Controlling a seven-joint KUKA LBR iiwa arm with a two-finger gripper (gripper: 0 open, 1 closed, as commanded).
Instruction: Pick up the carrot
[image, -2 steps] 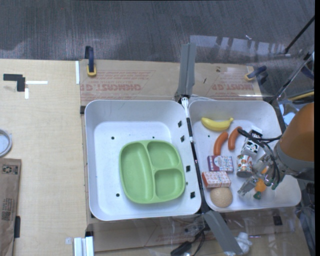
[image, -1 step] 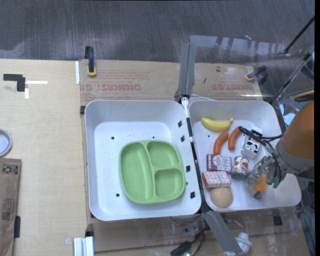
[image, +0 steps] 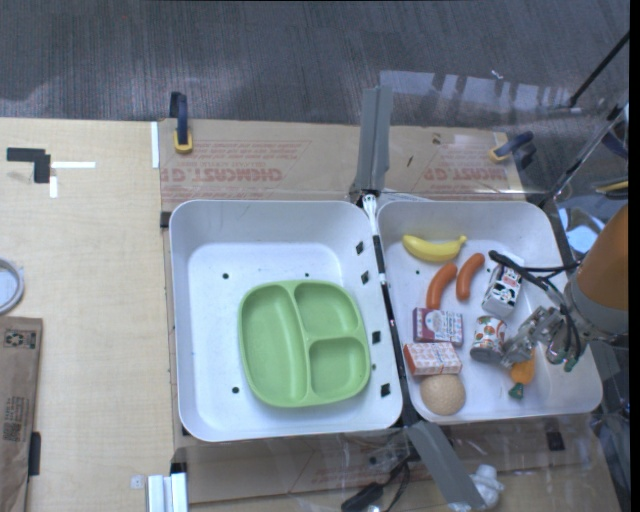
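I see the carrot (image: 521, 375) lying at roughly five o'clock in the right bin (image: 570, 395), touching the end effector (image: 530, 342) above it; whether its grip is open, I cannot tell.

Pale wood bench (image: 80, 230), cardboard sheet (image: 270, 155), dark grey carpet (image: 250, 50) beyond.
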